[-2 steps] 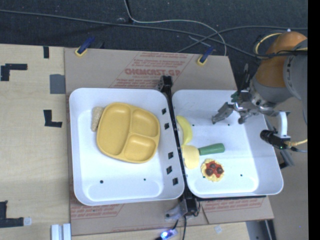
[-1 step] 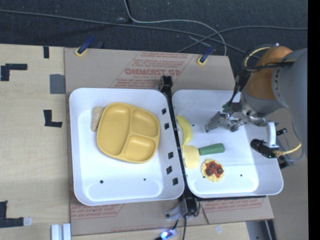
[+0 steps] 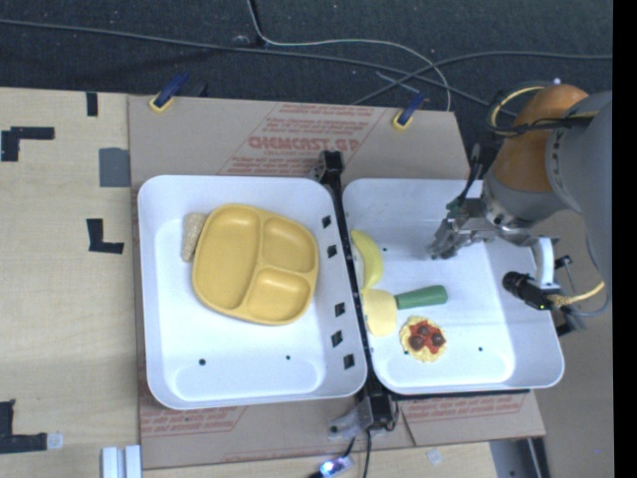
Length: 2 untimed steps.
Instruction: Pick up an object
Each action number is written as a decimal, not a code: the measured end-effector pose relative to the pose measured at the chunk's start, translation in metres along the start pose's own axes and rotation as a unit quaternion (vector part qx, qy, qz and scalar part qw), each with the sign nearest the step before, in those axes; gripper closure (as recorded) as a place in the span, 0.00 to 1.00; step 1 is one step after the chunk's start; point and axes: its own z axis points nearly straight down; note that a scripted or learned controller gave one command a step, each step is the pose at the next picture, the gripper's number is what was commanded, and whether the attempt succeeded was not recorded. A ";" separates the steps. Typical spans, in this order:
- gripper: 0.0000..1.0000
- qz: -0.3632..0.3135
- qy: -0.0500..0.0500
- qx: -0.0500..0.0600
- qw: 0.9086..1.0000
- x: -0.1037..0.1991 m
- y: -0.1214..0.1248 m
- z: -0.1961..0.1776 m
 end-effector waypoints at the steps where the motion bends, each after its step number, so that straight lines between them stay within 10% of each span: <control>1: 1.00 0.001 0.000 -0.003 1.000 -0.010 -0.001 -0.054; 2: 1.00 0.000 0.000 -0.004 1.000 -0.001 -0.001 -0.114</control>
